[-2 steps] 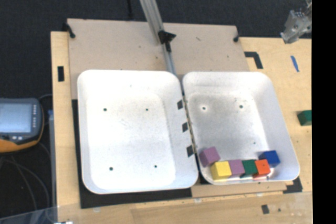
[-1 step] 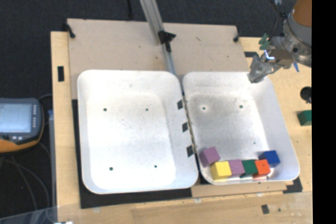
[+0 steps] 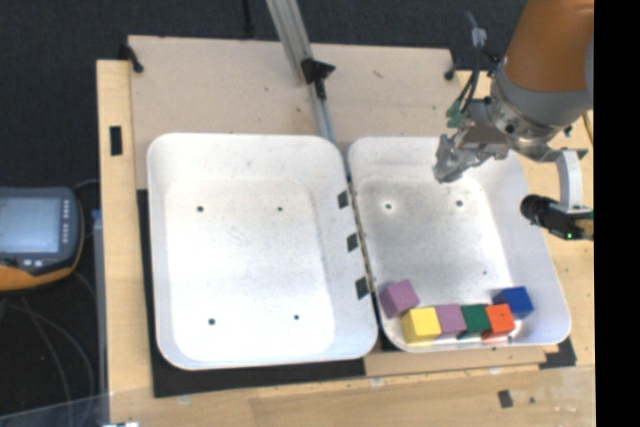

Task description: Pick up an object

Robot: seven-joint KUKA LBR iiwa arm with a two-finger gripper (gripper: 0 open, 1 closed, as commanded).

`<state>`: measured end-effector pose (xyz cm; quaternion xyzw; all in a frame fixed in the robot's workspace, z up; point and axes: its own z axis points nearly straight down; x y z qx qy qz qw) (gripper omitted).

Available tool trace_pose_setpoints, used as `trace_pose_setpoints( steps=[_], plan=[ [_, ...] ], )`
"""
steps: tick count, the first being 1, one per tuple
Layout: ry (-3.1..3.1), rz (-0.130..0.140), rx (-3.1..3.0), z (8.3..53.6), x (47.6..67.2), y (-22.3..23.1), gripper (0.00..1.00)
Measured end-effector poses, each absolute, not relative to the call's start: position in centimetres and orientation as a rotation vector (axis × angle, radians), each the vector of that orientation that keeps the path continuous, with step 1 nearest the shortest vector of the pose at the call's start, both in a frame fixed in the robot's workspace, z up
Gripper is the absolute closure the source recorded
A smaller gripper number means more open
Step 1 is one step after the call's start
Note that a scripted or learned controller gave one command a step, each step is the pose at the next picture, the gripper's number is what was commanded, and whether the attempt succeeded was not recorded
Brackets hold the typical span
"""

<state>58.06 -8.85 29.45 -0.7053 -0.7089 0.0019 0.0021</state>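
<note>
Several small blocks lie along the near edge of the right bin [image 3: 500, 215]: a purple block [image 3: 399, 296], a yellow block [image 3: 422, 323], a second purple block [image 3: 451, 319], a green block [image 3: 475, 319], an orange block [image 3: 499, 319] and a blue block [image 3: 514, 300]. My gripper [image 3: 452, 162] hangs over the far part of the right bin, well away from the blocks. Nothing shows between its fingers.
The left bin [image 3: 160, 215] sits beside the right one, their rims meeting at mid-bench. A slanted metal post [image 3: 285, 10] rises behind the bins. A small grey device [image 3: 35, 230] lies off the bench at the left.
</note>
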Motion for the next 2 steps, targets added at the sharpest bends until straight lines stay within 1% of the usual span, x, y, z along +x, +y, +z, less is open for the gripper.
trace_pose_setpoints(
  steps=[1, 2],
  plan=[
    [-2.222, 0.008, -2.212, 19.2, 57.9, -4.7, 1.00],
    [-2.229, -0.003, -2.210, 19.7, 57.1, 2.6, 1.00]
  ],
)
